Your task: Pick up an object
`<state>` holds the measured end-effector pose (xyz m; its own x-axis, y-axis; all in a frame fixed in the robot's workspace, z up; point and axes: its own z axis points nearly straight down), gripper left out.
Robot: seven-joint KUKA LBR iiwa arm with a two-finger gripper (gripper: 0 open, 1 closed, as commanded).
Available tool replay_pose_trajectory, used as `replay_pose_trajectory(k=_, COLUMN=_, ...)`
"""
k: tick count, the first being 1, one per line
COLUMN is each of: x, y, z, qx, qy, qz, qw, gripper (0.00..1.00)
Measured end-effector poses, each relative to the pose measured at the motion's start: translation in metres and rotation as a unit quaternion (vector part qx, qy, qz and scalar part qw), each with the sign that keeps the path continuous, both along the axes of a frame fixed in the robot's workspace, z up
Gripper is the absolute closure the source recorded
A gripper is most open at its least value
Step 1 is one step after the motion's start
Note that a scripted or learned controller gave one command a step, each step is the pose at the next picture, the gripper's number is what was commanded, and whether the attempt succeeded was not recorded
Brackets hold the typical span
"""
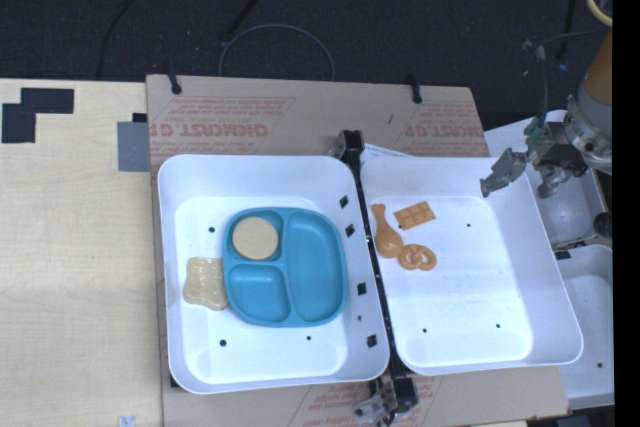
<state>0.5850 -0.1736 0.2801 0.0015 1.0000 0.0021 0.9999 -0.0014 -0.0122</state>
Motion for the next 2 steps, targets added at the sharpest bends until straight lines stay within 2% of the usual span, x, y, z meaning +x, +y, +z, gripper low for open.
replay_pose_trajectory(k=1, x=0.002, y=0.0, z=0.006, qx=-0.0012, qy=-0.006, qz=0.001, qw=1.0, gripper=0.0)
replay_pose_trajectory(k=2, x=-0.003, y=-0.001, z=-0.038, qx=-0.0004, qy=-0.003, qz=0.001, qw=1.0, gripper=0.0)
